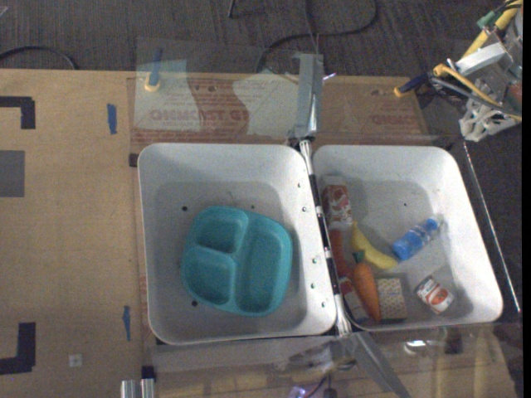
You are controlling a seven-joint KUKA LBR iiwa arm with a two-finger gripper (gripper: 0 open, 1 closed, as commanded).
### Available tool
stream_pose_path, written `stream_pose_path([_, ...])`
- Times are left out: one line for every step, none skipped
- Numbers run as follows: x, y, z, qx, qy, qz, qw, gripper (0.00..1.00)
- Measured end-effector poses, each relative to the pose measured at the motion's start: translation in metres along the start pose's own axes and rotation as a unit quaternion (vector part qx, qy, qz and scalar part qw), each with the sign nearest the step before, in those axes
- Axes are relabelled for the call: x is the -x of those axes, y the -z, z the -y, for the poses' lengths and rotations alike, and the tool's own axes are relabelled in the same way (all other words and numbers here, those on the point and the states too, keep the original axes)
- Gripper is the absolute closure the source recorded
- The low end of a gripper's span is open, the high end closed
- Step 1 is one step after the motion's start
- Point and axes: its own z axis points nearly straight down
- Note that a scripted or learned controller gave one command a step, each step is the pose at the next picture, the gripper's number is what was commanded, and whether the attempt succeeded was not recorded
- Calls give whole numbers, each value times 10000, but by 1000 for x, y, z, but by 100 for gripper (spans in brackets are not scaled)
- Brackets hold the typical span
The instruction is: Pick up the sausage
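Camera view shows the gripper parked beyond the right bin, its jaws' state unclear. Approach hasn't begun; it must descend over the sausage beside the wall.

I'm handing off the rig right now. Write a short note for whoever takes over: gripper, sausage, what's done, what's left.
Gripper: beyond the far right corner of the right bin, well away from its contents.
Sausage: lies in the right bin along its left wall, beside the banana, just above the carrot.
Done: nothing yet; sausage not picked up.
Left: reach in, grasp the sausage, lift.
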Motion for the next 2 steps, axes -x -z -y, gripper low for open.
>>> stream_pose_path([69, 75, 9, 23, 1502, -11, 9887, 100])
stream_pose_path([68, 85, 9, 33, 1506, -18, 9886, 100])
